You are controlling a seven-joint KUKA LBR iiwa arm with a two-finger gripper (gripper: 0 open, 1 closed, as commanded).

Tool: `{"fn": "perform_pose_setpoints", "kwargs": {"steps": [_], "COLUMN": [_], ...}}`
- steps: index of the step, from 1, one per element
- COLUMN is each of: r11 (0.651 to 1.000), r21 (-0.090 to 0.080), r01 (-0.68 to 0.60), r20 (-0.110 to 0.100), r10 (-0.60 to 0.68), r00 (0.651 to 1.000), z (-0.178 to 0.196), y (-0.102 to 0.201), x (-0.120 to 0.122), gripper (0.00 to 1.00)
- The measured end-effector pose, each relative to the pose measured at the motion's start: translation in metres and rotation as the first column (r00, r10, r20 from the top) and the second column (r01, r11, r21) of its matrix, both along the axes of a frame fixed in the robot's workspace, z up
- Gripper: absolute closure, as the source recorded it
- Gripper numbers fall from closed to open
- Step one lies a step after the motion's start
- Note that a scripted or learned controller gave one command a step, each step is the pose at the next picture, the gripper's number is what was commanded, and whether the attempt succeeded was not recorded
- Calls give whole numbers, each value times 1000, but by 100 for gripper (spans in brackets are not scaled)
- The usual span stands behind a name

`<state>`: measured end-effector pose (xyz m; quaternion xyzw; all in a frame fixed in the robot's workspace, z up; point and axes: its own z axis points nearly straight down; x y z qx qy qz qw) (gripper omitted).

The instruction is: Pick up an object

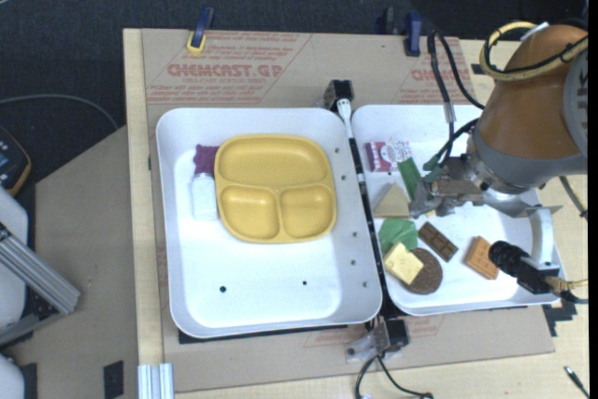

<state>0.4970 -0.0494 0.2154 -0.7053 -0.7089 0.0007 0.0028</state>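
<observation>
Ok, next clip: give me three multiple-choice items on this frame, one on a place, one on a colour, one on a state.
1. Where does the divided plate lie?
A. left bin
B. right bin
C. on the floor

2. What colour is it?
A. blue
B. yellow
C. red

3. How does the plate sit?
A. upside down
B. on edge
C. flat, compartments up

Answers:
1 A, it rests inside the left bin.
2 B, its whole surface is yellow.
3 C, its three hollows face the camera.
</observation>
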Motion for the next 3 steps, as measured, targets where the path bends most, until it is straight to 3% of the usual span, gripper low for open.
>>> {"fn": "perform_pose_setpoints", "kwargs": {"steps": [2, 3], "r11": [1000, 1000], "r21": [-3, -4], "r01": [5, 5], "r20": [6, 9], "r10": [-5, -5], "r00": [1000, 1000], "z": [-1, 19], "y": [-3, -6], "x": [-3, -7], "gripper": [100, 100]}}
